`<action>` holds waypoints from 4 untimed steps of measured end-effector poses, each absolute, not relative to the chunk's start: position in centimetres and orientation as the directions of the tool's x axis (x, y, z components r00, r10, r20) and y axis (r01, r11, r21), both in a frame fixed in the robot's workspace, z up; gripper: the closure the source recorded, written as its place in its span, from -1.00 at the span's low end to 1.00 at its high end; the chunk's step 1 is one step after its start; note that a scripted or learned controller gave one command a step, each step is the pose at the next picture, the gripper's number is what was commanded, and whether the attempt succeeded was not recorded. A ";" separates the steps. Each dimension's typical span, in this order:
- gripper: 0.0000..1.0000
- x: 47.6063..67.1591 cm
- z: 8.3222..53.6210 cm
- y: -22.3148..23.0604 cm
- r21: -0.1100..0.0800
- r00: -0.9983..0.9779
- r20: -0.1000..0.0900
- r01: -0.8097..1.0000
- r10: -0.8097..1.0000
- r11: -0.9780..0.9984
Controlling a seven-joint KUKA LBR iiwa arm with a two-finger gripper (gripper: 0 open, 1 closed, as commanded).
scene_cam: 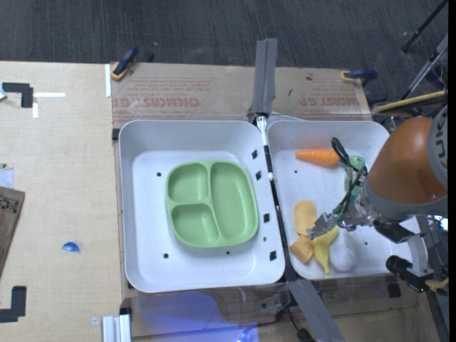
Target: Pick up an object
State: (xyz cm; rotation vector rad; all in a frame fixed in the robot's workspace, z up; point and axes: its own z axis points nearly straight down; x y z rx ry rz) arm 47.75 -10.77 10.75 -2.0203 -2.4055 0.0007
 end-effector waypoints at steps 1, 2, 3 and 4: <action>-1.00 47.7 9.7 -14.7 -0.001 -0.228 0.000 0.974 0.974 0.228; 1.00 47.7 10.5 -14.7 -0.002 -0.224 0.001 0.975 0.975 0.224; -1.00 47.7 10.6 -14.7 -0.002 -0.224 0.001 0.974 0.974 0.224; -1.00 54.0 9.1 -12.9 -0.002 -0.132 0.000 0.991 0.991 0.132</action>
